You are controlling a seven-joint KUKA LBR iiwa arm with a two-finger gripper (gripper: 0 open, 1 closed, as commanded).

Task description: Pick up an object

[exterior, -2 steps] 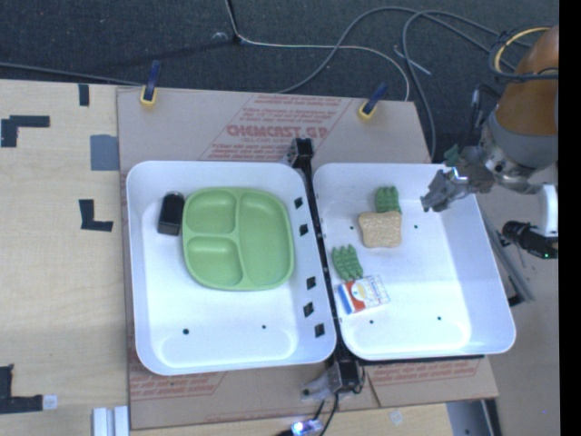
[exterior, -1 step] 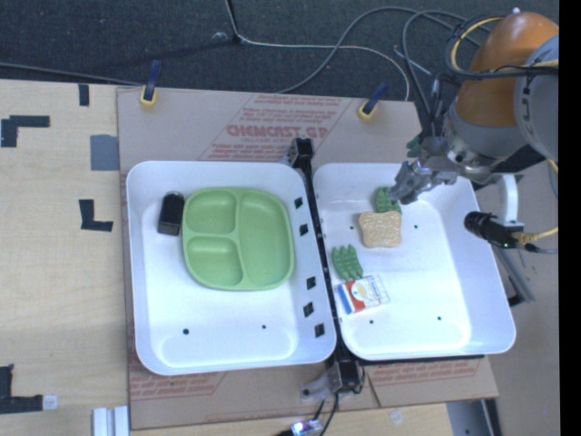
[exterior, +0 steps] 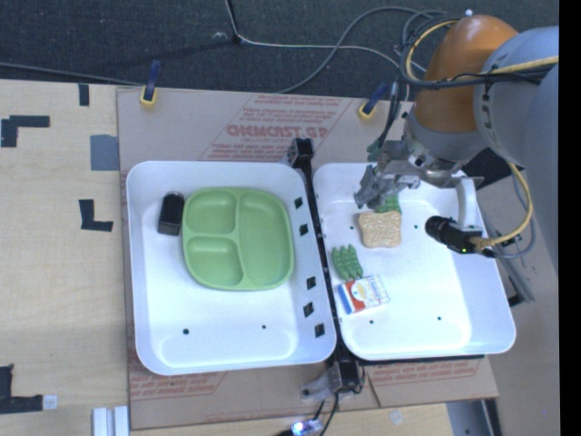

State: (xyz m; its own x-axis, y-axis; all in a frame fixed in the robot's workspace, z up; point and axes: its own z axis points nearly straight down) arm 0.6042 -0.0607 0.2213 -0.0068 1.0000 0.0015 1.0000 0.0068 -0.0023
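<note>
Carton (exterior: 362, 293) and green toy (exterior: 346, 262) sit low in right bin (exterior: 472, 325); pincer (exterior: 379, 189) hangs just above the sponge (exterior: 380, 229), directly upper-side of it, opening can't tell.

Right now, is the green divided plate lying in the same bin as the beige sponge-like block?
No: the green divided plate lies in the left bin, while the beige sponge-like block sits in the right bin.
</note>
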